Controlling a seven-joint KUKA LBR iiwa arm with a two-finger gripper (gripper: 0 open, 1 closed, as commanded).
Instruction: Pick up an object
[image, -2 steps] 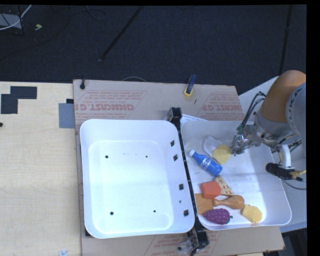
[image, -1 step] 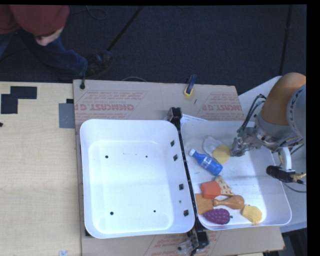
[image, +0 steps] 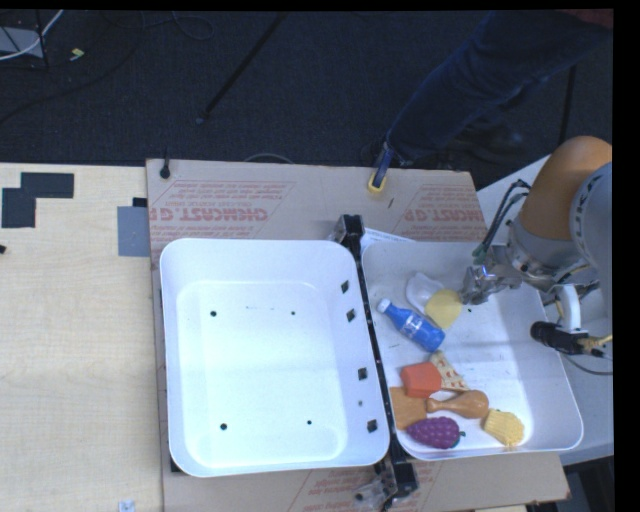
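We take the right bin (image: 560, 420) as our landmark, the one nearer the arm (image: 570, 215), since every loose object lies inside it. The pincer (image: 474, 288) sits low over that bin's upper middle, just beside a pale yellow object (image: 444, 308) and near a crumpled clear piece (image: 422, 286) at the bin's upper left; whether metal touches the yellow object we cannot tell. Its tips are too small and dark for us to judge how far apart they stand, and we see nothing between them, so we do not count anything as held. Toward the bin's left wall lies a blue bottle (image: 413, 325) on its side, white cap pointing up-left. Lower down, an orange block (image: 421, 379) rests against a tan wooden piece (image: 455, 405), with a purple grape cluster (image: 434, 432) and a yellow ridged piece (image: 504, 427) along the bin's near edge. The left bin (image: 180, 300) lies on the far side of the landmark from the arm. We judge the step in hand to be the approach or descent onto a target, most likely the yellow object, with the grasp itself not yet proven. The next move, as we read it, calls for settling squarely over that object, closing firmly, and lifting straight up without dragging the blue bottle close by.
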